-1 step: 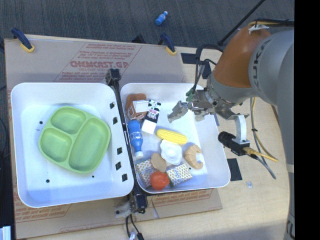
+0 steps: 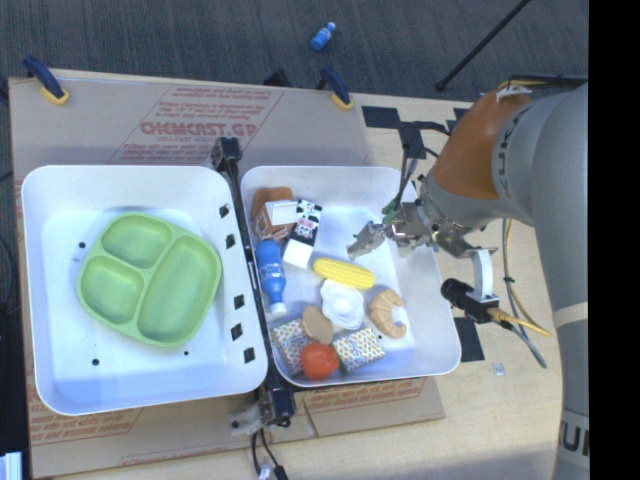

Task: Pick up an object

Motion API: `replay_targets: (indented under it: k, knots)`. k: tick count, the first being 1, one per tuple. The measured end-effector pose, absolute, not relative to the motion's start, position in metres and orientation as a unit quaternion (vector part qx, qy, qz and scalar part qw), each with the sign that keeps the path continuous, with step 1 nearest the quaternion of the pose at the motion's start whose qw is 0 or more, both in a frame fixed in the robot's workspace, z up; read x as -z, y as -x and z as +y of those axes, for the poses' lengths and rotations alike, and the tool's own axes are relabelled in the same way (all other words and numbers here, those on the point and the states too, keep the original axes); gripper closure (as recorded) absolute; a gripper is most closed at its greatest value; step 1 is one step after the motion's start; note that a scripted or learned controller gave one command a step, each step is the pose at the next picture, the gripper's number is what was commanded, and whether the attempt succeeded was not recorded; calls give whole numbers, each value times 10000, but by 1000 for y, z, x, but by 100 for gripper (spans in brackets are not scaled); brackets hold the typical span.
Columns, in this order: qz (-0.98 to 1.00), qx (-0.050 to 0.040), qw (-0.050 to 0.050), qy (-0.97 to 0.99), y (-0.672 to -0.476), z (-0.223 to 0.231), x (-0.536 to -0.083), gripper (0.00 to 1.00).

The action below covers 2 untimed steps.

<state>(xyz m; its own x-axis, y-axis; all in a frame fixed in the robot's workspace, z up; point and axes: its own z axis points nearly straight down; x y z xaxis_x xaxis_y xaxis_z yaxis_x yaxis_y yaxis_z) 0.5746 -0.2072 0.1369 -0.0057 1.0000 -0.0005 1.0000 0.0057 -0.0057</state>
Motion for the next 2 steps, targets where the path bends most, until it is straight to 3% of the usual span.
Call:
replay_targets:
  k: [1,2]
  knots:
    - [-7092,26,-66,7050,-554,-173,-100,0]
    - [-7074,-59,-33,7068,-630,-150,-93,0]
